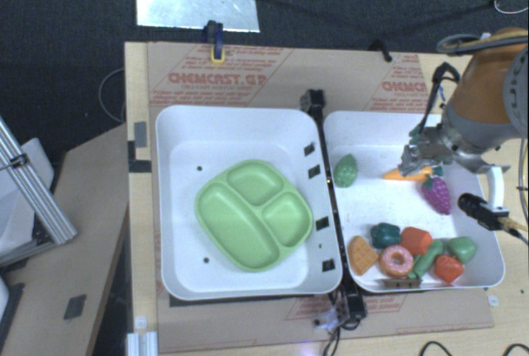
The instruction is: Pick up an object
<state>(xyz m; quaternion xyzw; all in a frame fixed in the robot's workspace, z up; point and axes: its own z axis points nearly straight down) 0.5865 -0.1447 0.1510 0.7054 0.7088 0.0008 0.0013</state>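
Two shallow white plastic bins (248, 119) sit on a tan cardboard-covered counter (273, 69) printed with red lettering. Pale green compartmented plate (252, 215) in left bin. Right bin: dark green leafy toy (345, 170), purple grape bunch (437, 194), orange carrot piece (405, 175), pink-frosted doughnut (396, 261), red tomato toy (449, 268), teal rounded toy (384, 234). Grey arm with orange band (488, 94).

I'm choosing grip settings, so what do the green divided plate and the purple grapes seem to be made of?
The green divided plate looks like moulded plastic, matte and evenly coloured with soft rounded ridges. The purple grapes look like a toy of plastic or rubber, with a slight sheen; the view is too coarse to tell which.
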